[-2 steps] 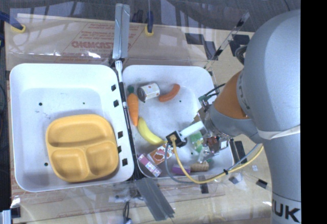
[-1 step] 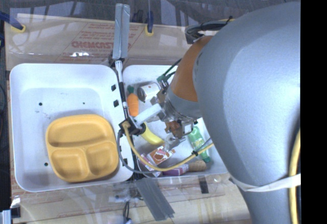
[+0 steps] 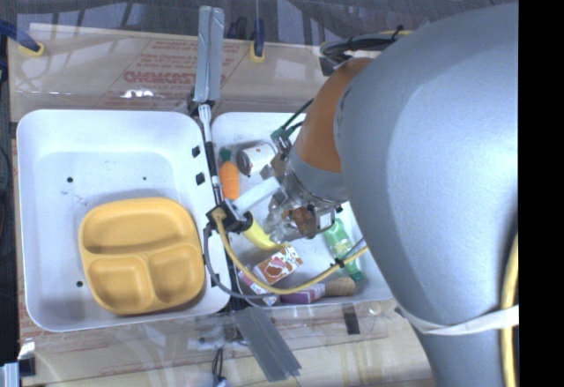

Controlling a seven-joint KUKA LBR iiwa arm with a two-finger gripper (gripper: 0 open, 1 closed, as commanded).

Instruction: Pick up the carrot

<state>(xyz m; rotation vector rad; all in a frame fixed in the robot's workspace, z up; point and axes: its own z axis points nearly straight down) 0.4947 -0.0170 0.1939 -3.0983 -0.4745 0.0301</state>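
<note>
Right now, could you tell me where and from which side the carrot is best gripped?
Probably across the middle of the carrot, coming down from above. It lies lengthwise beside the right bin's left wall, so the fingers should straddle its narrow width; the wall side looks tight.

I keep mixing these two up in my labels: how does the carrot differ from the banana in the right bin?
The carrot is orange, while the banana is yellow. The carrot lies higher in the view, against the bin's left wall; the banana lies lower, nearer the gripper. The carrot looks short and straight, pointing up-down; the banana curves and runs diagonally. Both are small toy-like foods in the right bin, amid other clutter.
</note>
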